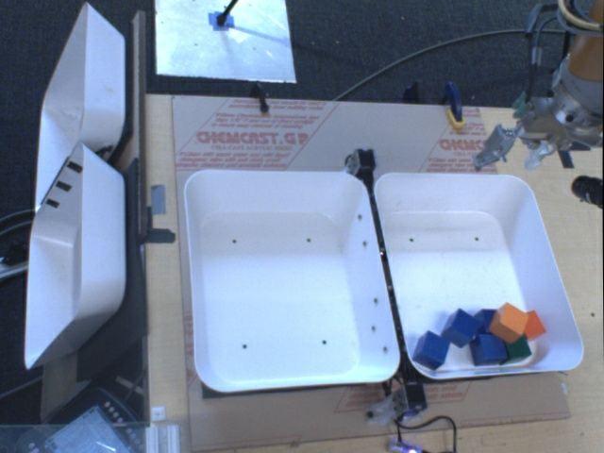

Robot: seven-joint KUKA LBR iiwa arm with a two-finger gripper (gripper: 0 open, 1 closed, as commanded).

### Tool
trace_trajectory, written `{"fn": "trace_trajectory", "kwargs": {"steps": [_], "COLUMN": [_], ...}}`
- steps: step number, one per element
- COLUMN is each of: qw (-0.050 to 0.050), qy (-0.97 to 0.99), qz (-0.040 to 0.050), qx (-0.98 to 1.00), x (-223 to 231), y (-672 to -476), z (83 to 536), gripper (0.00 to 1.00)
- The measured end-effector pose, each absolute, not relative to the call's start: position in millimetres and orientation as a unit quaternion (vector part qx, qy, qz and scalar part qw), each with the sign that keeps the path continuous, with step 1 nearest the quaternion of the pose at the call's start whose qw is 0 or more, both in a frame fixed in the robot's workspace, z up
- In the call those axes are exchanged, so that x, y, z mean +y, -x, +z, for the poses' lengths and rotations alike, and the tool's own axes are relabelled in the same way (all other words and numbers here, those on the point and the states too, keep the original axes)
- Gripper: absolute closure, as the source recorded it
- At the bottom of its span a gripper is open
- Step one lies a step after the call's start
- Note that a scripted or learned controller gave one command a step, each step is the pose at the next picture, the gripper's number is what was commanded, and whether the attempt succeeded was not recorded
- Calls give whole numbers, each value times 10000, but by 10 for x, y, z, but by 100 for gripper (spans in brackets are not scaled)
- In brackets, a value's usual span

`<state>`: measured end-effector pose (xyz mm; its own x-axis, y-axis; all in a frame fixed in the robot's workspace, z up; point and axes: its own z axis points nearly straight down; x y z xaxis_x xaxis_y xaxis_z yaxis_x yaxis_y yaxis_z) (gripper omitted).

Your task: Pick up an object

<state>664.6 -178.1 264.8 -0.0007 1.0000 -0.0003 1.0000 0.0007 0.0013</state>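
1. Blocks sit nearest the camera, clustered in the near right corner of the right bin: several blue blocks, an orange block on the right side of the heap, and a green block just beside it, against the near wall. They touch or overlap one another, so no single piece stands free.
2. Left of them, the left bin shares a centre divider with the right one.
3. At the far right, the gripper hangs above the bench just beyond the right bin's far rim, outside the bin. Its two fingers look spread apart, with nothing between them.
4. Deciding relation: the blocks lie toward the near side from the fingers, well apart, almost the full depth of the bin away and roughly in line left to right. I judge the reach not yet begun; the arm must come nearward and down.
5. Crowding against the corner walls could block a clean close.
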Motion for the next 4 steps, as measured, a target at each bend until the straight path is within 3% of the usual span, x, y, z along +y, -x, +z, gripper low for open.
{"fn": "trace_trajectory", "kwargs": {"steps": [4], "qw": [6], "qy": [-7068], "qz": [3], "qx": [7074], "x": [-1781], "y": [-6646], "z": [2648], "gripper": [0]}}
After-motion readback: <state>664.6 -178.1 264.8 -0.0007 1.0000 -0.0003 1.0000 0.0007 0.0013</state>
